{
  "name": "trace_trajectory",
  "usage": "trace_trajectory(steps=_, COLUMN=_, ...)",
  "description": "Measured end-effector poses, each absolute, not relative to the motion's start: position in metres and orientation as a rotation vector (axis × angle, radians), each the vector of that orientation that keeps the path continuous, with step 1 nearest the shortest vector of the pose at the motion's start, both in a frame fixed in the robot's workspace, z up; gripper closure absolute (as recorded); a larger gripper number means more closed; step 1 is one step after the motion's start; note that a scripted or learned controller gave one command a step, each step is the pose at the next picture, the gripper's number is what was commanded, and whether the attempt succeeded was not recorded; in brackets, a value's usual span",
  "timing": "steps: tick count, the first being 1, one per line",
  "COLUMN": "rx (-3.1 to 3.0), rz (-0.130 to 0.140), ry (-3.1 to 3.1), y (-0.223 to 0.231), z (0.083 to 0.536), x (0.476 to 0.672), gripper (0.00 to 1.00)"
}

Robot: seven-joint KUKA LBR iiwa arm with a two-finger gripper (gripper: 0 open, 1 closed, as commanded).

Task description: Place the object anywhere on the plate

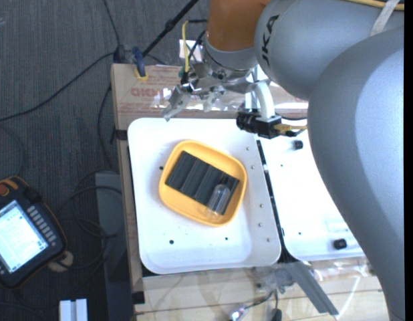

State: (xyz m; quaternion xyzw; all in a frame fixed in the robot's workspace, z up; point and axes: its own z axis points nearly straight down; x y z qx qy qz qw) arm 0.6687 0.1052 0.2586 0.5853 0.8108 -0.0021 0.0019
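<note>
A yellow plate (172, 199) sits in the middle of the left white bin (150, 243). A dark grey ridged block (193, 176) lies flat on the plate, inside its rim. Next to the block, toward the plate's lower right edge, lies a small translucent cylinder (218, 196), touching the block. My gripper (193, 97) hangs over the far edge of the left bin, well away from the plate, with nothing visible in it. The grey arm with its orange band (236, 15) takes up the upper right.
The right bin (307, 199) holds a small black piece (339, 244) near its front and another dark bit (297, 144) at its back. A cardboard sheet (143, 89) lies behind the bins. A teach pendant (19, 233) rests on the floor at left.
</note>
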Motion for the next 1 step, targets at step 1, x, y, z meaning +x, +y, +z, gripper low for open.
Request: trace_trajectory(steps=1, rx=1.845, rz=-0.006, ry=2.539, y=0.1243, z=0.2632, x=0.6687, gripper=0.00)
